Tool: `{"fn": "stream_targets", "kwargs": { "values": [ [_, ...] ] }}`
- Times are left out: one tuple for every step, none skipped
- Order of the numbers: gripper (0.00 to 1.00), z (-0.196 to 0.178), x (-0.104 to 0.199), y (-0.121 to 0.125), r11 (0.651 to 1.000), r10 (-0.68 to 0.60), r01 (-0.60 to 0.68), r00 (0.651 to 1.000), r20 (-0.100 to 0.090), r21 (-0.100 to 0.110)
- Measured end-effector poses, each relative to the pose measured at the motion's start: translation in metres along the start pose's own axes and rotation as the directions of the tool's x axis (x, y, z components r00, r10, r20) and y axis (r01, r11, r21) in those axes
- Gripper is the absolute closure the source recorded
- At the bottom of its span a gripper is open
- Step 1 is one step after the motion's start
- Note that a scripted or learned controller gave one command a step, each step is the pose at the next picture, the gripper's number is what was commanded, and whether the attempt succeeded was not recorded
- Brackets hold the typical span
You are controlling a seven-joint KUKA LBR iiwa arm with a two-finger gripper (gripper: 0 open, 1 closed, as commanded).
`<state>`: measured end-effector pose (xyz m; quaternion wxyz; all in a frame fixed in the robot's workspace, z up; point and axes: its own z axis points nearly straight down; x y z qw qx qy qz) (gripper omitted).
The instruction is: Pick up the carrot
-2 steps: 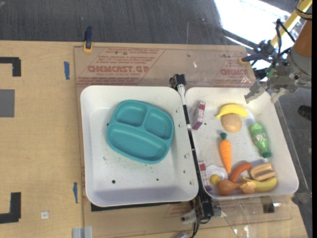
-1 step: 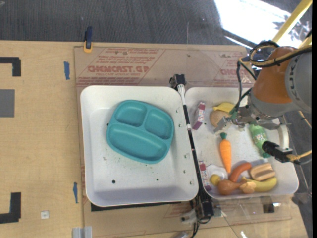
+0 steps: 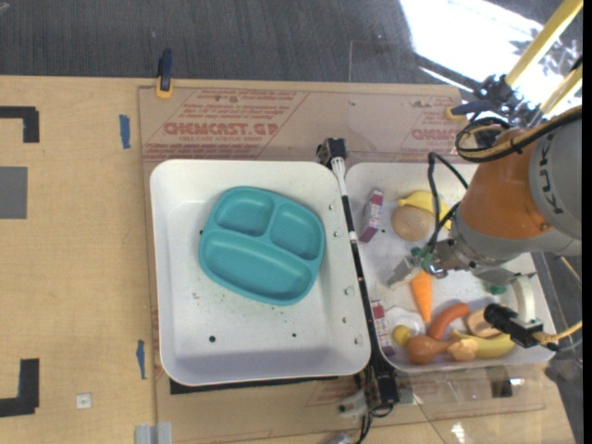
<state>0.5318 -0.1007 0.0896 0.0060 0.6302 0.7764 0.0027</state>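
The claw [image 3: 427, 265] hangs at the carrot's [image 3: 422, 294] top end, lower right of the frame; whether it is open or gripping, I cannot tell. I judge the grasp step in hand; next comes a clean lift. Two bins: right bin [image 3: 388, 178] cluttered, left bin [image 3: 176, 276] with one teal plate [image 3: 263, 244].

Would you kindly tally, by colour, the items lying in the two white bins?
Teal: 1, the divided plate
Orange: 2, the carrot and a sausage-shaped piece
Yellow: 2, a lemon-like piece and a banana
Beige-brown: 2, one at, one at
Total: 7
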Motion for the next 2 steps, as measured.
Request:
{"fn": "stream_targets", "kwargs": {
  "values": [
    [1.00,-0.013,-0.004,0.003,1.000,0.003,-0.003,1.000,0.010,-0.011],
    [1.00,-0.098,0.048,0.046,0.996,0.087,-0.087,0.996,-0.006,0.004]
  ]
}}
